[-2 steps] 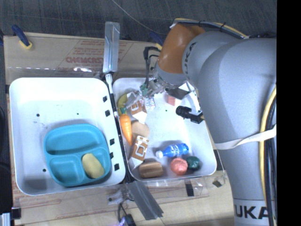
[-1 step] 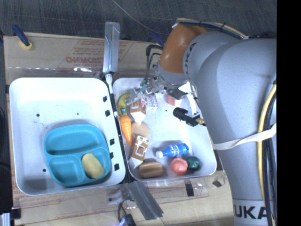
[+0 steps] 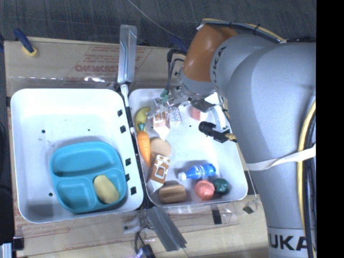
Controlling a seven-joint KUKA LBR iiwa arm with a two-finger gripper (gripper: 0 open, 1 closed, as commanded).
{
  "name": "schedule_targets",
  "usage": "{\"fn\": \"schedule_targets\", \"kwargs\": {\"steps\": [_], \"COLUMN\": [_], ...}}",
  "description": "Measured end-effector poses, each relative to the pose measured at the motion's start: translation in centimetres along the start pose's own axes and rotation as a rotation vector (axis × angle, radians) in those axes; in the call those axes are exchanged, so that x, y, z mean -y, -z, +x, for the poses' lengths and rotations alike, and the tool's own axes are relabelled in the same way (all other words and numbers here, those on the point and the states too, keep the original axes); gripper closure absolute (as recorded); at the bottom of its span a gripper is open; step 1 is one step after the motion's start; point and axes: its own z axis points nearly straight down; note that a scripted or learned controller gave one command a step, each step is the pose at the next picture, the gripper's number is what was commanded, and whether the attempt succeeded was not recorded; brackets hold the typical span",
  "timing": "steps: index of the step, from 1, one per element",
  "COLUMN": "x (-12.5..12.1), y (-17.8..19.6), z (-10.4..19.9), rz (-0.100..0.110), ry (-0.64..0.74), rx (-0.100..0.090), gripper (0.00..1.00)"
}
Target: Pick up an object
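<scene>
The grey arm (image 3: 258, 90) is hung low over the right bin (image 3: 236, 168), and the gripper (image 3: 171, 102) is buried in clutter at the far corner; its opening cannot be told. Nothing is seen held. A banana (image 3: 141, 115), carrot (image 3: 143, 147) and packet (image 3: 160, 120) are crowded together there, so a wrong item or a bin-wall snag is risked.
</scene>
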Motion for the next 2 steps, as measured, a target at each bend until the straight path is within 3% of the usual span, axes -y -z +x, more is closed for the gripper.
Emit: {"fn": "schedule_targets", "kwargs": {"steps": [1,2], "x": [-2.5,6.6], "y": [8.4,11.7], "z": [9.5,11.8], "rz": [0.010,0.017], "ry": [0.026,0.124], "rx": [-0.002,-0.003], "gripper": [1.00,1.00]}}
